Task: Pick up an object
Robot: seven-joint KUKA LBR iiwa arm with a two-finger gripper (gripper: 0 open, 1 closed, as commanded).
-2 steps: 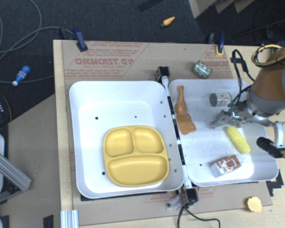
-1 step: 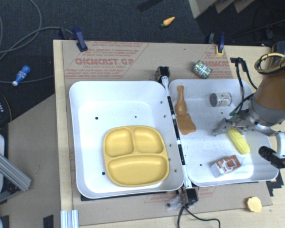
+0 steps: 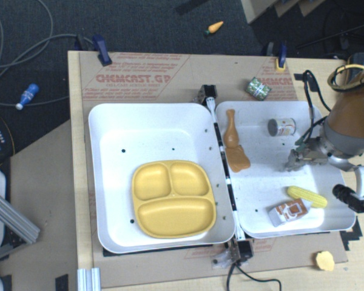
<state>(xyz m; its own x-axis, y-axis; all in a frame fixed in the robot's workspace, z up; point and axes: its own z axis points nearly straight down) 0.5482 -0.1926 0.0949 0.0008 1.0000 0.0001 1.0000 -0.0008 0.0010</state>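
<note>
The right bin (image 3: 261, 180) holds a brown drumstick-shaped toy (image 3: 233, 144) along its left wall. A small silver can (image 3: 282, 127) lies on its side near the back, with a yellow corn cob (image 3: 307, 195) and a brown-and-white packet (image 3: 288, 211) near the front. My gripper (image 3: 297, 161) hangs low over the bin's right middle, below the can and above the corn, touching none of them. The orange wrist band (image 3: 350, 117) rises behind it.
A yellow divided plate (image 3: 173, 197) lies in the left bin (image 3: 109, 138). On the bench outside the bins sit a small green can (image 3: 258, 88) and a yellow lump (image 3: 324, 260). Blue clamps (image 3: 101, 49) grip the board's back edge.
</note>
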